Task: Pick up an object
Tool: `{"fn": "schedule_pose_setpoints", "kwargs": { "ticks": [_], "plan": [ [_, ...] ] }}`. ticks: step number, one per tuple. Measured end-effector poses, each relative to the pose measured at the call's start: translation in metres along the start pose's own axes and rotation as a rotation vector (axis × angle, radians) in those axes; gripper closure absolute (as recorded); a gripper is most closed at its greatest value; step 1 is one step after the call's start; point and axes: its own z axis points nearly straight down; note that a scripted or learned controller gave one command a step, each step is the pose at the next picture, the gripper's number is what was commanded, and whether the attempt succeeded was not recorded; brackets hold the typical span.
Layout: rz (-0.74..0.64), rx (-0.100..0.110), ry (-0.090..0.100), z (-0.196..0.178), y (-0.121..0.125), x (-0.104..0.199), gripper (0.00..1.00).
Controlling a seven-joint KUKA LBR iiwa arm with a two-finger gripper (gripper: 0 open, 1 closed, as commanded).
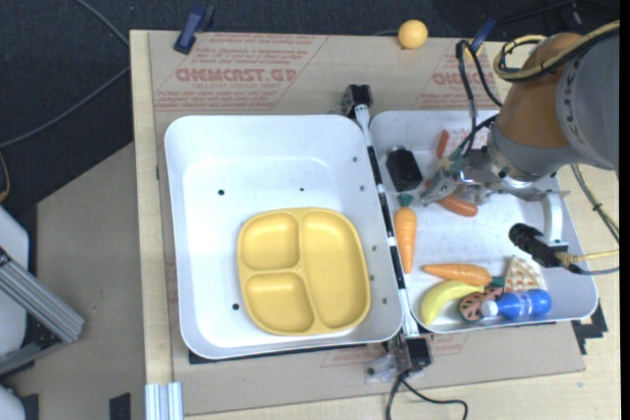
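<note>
Counting two carrots (pixel 405 234), one banana (pixel 440 300), one yellow tray (pixel 301 270); fingers (pixel 445 189), grip state unclear.

Robotics lab test cell. Evidenced by a plywood bench (pixel 295 64) stencilled with a supplier's name, clamped at 11 o'clock by a blue clamp (pixel 191 30); two white bins (pixel 187 211) fixed side by side; loose cables (pixel 59 0) across dark carpet at 10 o'clock; aluminium framing (pixel 34 295) at 8 o'clock; plastic toy food (pixel 463 285) as test pieces.
</note>
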Motion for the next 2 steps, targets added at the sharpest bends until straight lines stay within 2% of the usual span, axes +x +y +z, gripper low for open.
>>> {"fn": "schedule_pose_setpoints", "kwargs": {
  "ticks": [1, 2],
  "plan": [
    [0.001, 0.002, -0.001, 0.002, 0.078, -0.02, 0.0],
    [-0.001, -0.007, -0.002, -0.086, 0.08, -0.009, 0.0]
  ]
}}
